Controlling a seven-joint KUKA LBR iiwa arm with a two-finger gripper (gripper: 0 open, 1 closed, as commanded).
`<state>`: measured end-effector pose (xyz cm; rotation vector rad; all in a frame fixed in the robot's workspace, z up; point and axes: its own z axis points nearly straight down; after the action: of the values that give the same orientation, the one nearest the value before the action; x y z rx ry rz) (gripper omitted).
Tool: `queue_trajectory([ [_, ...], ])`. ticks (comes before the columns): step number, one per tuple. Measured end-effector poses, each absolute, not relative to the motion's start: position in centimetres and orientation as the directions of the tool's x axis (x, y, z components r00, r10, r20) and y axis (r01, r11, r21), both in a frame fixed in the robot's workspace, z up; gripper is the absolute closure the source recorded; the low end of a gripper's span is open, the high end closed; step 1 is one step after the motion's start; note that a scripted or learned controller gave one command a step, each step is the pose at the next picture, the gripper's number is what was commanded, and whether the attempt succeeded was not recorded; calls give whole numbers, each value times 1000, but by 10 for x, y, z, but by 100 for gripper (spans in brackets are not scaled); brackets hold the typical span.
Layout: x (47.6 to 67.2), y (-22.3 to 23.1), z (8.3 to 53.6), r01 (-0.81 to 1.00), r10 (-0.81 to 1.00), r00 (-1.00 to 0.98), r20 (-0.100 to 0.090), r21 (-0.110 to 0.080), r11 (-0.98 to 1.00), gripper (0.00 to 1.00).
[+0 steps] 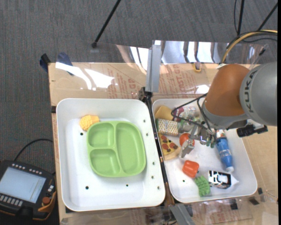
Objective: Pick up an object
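Green tray [116, 149], yellow corn [88, 121], blue bottle [224, 153], pepperoni-dotted pizza [168, 146].

Lower left corner: you are seeing a black handheld control pendant [18, 187] with a grey screen lying there.
Floor: dark tripod legs [108, 17] are crossing your grey carpet.

Lab: tripod legs [110, 17]; teach pendant [21, 187]; carpet [47, 22].

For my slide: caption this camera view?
Arm's claw hovers over toys in the right bin; green plate sits in the left bin.
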<state>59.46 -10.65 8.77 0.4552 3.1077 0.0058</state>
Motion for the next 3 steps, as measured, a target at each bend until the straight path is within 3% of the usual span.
queue_trajectory([
  [1,573,-79,87,341,341,-940,3,1,940,0],
  [2,567,-145,88,631,631,-776,-1,1,776,0],
  [3,599,-85,86,669,669,-743,9,-4,743,0],
])
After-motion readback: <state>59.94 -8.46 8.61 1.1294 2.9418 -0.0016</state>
